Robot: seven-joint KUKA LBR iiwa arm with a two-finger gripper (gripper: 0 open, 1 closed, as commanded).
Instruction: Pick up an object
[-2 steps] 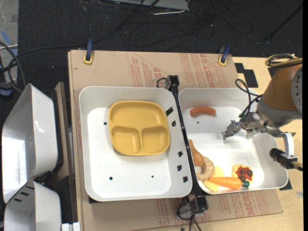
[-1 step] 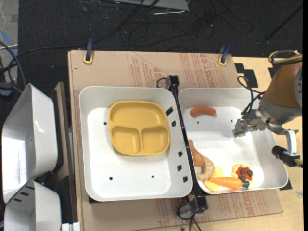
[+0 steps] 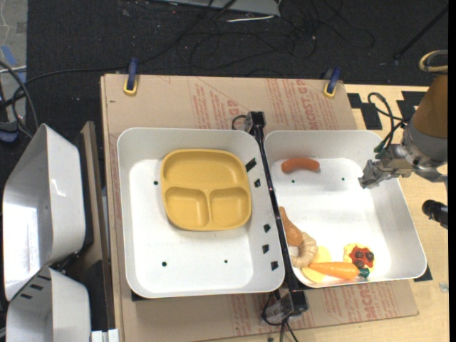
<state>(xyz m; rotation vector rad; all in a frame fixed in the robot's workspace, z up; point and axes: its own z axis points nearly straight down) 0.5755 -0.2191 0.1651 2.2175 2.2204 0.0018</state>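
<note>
There are two white bins (image 3: 142, 212), one yellow plate (image 3: 206, 189), one sausage (image 3: 300, 165), one carrot (image 3: 333, 268) and one shrimp (image 3: 305, 249).

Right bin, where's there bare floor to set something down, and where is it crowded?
In the right bin, the middle is bare, between the sausage near the far wall and the food heap at the near edge. The gripper hangs over the far right part. Crowded: the near left corner, with the shrimp, carrot and pizza slice.

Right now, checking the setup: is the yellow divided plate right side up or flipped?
Right side up: the yellow plate shows its three hollow compartments facing upward.
</note>
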